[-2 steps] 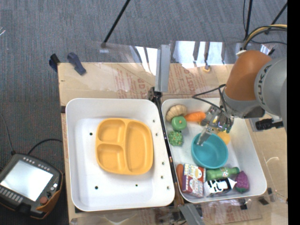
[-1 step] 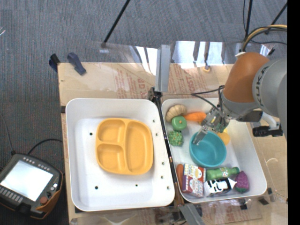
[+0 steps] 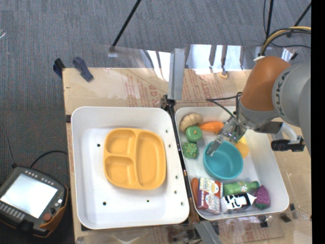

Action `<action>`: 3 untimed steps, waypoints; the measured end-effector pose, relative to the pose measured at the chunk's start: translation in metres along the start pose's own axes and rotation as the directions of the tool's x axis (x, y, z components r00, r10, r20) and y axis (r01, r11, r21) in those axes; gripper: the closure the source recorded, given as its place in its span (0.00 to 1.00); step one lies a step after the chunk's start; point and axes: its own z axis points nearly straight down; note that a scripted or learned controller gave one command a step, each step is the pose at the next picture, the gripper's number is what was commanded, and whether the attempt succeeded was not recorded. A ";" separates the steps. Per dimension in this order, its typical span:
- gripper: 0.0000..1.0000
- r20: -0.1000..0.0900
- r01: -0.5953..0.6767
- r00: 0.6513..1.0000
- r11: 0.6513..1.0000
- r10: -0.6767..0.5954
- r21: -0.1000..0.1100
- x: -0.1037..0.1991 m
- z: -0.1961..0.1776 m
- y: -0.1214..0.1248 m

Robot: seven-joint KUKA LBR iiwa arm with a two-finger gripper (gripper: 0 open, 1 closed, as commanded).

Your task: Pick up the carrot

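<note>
Carrot (image 3: 212, 126) lies in the right bin (image 3: 274, 174) near its far edge, between a green apple (image 3: 193, 133) and the arm's wrist. Jaws (image 3: 217, 145) spread apart, empty — hanging over the teal bowl's (image 3: 224, 162) near-left rim, just beside the carrot, not touching it. Yellow tray (image 3: 135, 158) sits in the left bin (image 3: 86, 136).

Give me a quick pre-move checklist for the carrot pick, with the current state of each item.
1. Carrot in sight, lying in the right bin: ok.
2. Gripper over the carrot: not ok, it sits lower, at the teal bowl's rim.
3. Carrot between the jaws: not ok, nothing is there.
4. Jaws open wide enough: cannot tell.
5. Room around the carrot: not ok, the green apple touches its left end.
6. Top of the carrot uncovered: ok.
</note>
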 end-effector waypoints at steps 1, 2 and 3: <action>0.00 0.011 -0.306 0.952 0.952 0.306 -0.013 0.012 -0.001 0.004; 0.00 0.010 -0.540 0.841 0.842 0.540 -0.016 0.000 -0.002 0.016; 0.00 0.008 -0.611 0.791 0.791 0.611 -0.023 -0.047 -0.021 -0.050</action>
